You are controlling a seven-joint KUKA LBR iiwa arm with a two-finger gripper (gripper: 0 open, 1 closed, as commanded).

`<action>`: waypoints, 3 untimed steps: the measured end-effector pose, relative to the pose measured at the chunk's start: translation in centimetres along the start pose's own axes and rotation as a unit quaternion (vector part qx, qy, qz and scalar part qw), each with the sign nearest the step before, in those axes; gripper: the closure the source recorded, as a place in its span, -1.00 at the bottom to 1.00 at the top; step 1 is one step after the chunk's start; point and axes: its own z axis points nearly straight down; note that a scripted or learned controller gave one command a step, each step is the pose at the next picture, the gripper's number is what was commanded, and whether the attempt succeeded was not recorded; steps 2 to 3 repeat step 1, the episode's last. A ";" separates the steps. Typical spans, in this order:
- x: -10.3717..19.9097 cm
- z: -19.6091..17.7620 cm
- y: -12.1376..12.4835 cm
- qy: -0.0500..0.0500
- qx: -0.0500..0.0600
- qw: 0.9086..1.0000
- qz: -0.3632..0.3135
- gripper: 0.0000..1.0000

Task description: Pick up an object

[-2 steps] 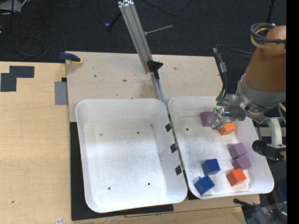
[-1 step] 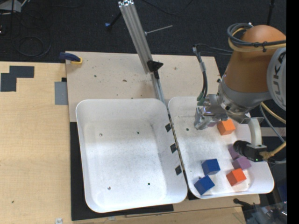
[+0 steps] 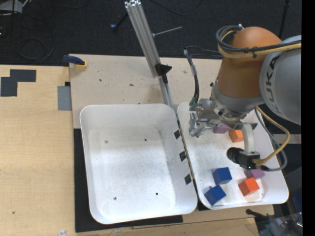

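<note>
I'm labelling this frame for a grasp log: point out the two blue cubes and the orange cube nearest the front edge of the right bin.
Upper blue cube (image 3: 222, 175), camera view, top face.
Lower blue cube (image 3: 215, 194), camera view, top face.
Orange cube (image 3: 249, 186), camera view, top face.

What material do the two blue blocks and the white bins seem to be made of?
Blue blocks: probably painted wood or matte plastic, given sharp edges and flat, even colour. White bins: likely moulded plastic, given rounded corners and smooth, slightly glossy rims.
</note>
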 end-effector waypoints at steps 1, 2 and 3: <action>5.2 1.1 2.2 0.000 -0.002 1.000 0.000 1.00; 5.2 1.1 2.2 0.000 -0.002 1.000 0.000 1.00; 5.2 1.1 2.2 0.000 -0.002 1.000 0.000 1.00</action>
